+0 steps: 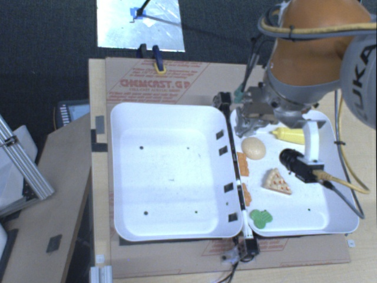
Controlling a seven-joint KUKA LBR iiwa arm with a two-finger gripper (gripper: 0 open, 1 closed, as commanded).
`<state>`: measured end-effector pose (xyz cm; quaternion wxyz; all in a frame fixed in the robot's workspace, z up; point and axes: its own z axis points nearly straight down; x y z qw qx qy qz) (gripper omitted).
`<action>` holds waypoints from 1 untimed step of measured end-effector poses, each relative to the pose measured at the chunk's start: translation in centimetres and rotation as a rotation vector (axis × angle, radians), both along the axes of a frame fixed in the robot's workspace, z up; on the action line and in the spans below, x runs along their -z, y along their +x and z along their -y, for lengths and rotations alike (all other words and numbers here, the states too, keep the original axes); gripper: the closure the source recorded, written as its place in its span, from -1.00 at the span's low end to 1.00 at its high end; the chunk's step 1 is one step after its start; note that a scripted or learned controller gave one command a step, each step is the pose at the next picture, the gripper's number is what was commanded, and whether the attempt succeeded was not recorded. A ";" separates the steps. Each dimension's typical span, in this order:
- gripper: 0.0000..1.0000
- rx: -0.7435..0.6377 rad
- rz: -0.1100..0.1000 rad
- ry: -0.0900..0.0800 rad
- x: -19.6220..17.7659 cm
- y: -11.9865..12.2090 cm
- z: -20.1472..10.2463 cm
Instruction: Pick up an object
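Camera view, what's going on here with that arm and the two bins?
The arm hangs over the right bin, its tool near that bin's far left corner, close by an egg. A yellow piece, a pizza slice, orange bits and a green toy lie in the same bin. I can't see that anything is gripped.

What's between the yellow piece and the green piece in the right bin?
In the camera view, the pizza slice lies between the yellow piece and the green piece, touching neither.

One fixed camera, high above bench (pixel 68 170), slanting down across both bins (pixel 171 158)
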<state>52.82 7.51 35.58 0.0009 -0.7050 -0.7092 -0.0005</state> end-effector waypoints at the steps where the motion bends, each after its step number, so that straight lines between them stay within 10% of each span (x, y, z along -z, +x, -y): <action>1: 1.00 -0.006 0.011 0.004 -8.2 -4.3 -5.5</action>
